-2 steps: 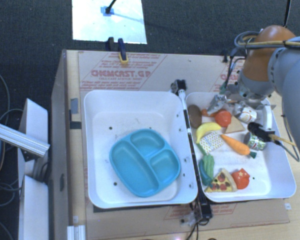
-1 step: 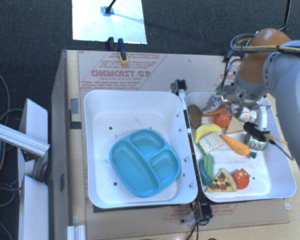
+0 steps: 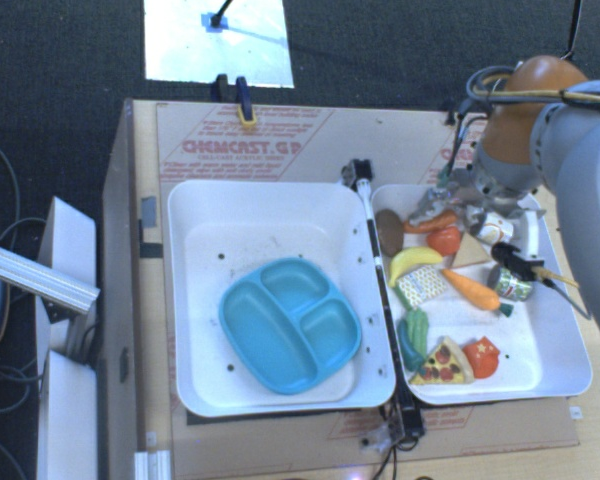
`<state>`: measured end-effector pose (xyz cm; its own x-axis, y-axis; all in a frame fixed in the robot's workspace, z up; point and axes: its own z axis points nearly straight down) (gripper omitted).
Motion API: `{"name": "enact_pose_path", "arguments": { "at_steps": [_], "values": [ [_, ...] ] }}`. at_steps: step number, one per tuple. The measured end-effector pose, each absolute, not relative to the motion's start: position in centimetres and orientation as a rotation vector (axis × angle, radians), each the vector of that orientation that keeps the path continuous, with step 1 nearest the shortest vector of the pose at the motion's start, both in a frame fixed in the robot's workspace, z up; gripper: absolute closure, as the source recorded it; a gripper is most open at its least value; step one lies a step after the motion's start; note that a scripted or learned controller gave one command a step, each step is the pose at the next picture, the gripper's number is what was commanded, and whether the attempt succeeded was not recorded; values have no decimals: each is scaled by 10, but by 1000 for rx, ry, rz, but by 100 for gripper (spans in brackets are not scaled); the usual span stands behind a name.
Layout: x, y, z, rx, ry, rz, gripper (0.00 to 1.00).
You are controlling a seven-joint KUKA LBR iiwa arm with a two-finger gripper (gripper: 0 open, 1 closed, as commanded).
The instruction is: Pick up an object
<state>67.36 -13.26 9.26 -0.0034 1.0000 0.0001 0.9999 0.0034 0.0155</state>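
Cardboard covers the bench (image 3: 280, 138) under the right bin (image 3: 560, 358). The arm (image 3: 570, 138) hides much of the gripper (image 3: 463, 206), so I can't tell its opening. A tomato (image 3: 445, 240) sits just beside it, a carrot (image 3: 475, 290) farther off.

Bulky grey arm (image 3: 584, 133) with a rounded orange band (image 3: 528, 103), dark cables (image 3: 483, 76) looped beside it, ending in a silvery gripper (image 3: 467, 200).

A plate (image 3: 290, 325) lies in the left bin (image 3: 230, 236), a carrot (image 3: 472, 289) in the right bin (image 3: 546, 350).
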Motion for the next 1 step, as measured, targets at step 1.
{"name": "enact_pose_path", "arguments": {
  "at_steps": [1],
  "values": [
    [673,-130,92,2208,2215,14,0]
  ]
}}
